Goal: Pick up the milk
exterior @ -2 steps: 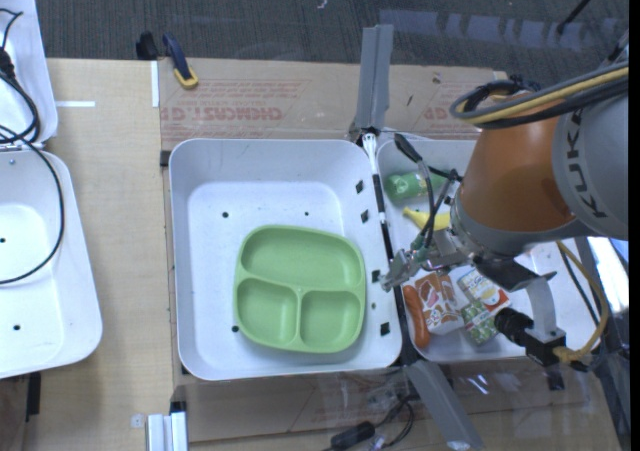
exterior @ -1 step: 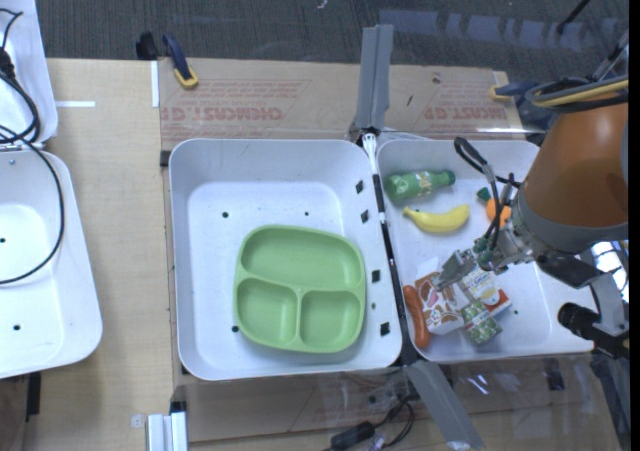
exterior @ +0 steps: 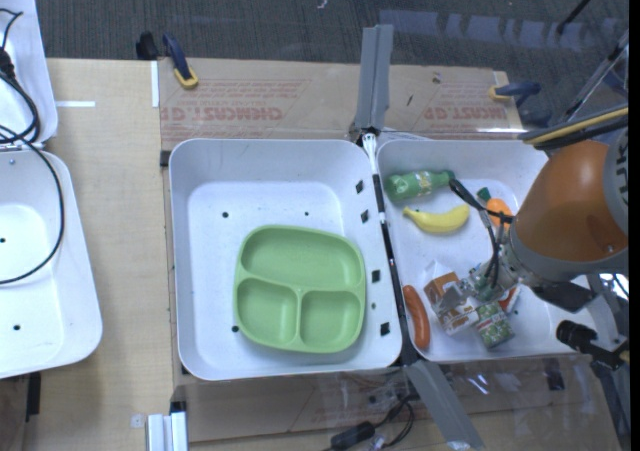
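Well, here is the scene, line by line.
Milk: small carton, white with brown-orange print, lying tilted.
Place: right bin, near its front edge, just right of the sausage.
Handling: probably light, crushable card; grip across the flat sides (gently).
Gripper: low, just right of the milk; opening cannot be told.

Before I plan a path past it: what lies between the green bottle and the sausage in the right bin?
In the camera view, the banana lies between the green bottle and the sausage.
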Available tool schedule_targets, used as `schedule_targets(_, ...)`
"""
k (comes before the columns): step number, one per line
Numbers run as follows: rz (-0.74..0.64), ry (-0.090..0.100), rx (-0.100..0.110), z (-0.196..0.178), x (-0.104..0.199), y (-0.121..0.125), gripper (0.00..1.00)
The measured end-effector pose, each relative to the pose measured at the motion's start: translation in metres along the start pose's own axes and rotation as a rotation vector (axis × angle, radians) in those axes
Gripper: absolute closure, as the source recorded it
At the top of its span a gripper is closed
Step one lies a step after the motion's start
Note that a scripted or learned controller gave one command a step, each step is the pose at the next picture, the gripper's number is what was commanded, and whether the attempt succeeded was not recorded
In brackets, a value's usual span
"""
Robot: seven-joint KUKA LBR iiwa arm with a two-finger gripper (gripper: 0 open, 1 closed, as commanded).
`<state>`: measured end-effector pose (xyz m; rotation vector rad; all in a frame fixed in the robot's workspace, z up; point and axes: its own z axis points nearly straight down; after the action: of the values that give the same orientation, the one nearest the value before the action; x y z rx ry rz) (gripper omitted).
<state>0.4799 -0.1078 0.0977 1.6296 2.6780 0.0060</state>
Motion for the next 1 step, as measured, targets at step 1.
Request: schedule_targets(1,0.006,-0.004,-0.002,-0.0097,-0.0023,0.0007,1.0)
